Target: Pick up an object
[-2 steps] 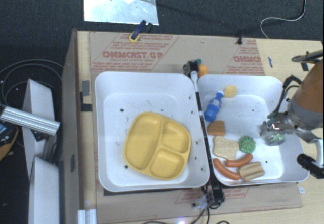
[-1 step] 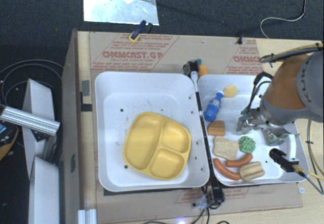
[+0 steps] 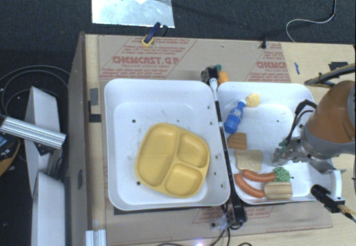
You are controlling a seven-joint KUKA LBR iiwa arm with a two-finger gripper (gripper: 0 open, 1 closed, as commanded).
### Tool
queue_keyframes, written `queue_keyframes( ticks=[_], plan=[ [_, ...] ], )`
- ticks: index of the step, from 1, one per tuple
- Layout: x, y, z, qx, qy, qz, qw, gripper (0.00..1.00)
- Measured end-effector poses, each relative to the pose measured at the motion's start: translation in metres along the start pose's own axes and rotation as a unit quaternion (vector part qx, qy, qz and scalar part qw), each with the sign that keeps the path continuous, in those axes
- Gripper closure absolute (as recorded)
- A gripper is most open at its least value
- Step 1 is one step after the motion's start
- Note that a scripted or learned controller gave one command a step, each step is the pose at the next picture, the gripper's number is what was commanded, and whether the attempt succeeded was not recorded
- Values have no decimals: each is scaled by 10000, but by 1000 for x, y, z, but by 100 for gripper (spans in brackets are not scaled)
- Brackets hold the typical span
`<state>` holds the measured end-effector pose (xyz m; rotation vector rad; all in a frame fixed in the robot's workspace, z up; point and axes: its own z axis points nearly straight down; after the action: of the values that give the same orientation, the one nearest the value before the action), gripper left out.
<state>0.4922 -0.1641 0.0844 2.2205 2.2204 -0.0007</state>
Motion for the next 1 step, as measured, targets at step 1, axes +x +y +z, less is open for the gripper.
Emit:
queue_keyframes(
  ticks=[1],
  plan=[
    [-22, 127, -1, -21, 0, -21, 10000, 0]
  ],
)
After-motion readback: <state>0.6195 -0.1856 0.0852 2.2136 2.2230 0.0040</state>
